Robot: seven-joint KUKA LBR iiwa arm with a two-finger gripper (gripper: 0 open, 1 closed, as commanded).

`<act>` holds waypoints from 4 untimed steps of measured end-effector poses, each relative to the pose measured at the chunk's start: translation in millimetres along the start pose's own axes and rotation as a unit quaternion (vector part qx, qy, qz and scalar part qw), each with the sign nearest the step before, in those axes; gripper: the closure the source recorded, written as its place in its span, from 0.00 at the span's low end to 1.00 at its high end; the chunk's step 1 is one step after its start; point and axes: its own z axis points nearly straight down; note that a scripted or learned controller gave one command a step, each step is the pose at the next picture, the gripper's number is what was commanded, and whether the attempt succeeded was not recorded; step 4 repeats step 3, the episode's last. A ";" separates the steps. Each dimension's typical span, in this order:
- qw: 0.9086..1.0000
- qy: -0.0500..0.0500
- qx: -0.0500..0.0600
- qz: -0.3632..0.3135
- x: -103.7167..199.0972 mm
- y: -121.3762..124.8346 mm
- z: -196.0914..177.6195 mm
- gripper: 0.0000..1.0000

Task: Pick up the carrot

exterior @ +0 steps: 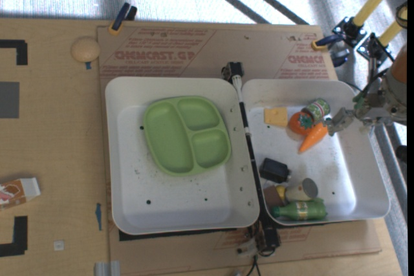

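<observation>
My gripper [336, 123], whose grip state I cannot tell, sits just right of the carrot [313, 137], which lies slanting down-left from it in the right bin [362, 191].

Green can [317, 108] and orange ball [297, 122] crowd the carrot [313, 136] (open floor below it)

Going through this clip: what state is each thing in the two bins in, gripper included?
carrot: lying in right bin, not lifted
gripper: at carrot's thick end
green can: tipped on side
green bottle: lying flat
green divided plate: flat in left bin
cheese slice: flat
</observation>
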 end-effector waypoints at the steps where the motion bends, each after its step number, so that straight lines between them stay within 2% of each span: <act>1: 0.999 0.000 0.000 0.034 19.5 22.5 113.0 0.00; 2: 0.999 0.000 -0.001 0.034 19.4 23.1 102.6 1.00; 3: 1.000 0.001 0.000 -0.019 112.3 27.8 -17.4 1.00; 4: 1.000 0.001 0.000 -0.019 112.3 27.8 -17.4 1.00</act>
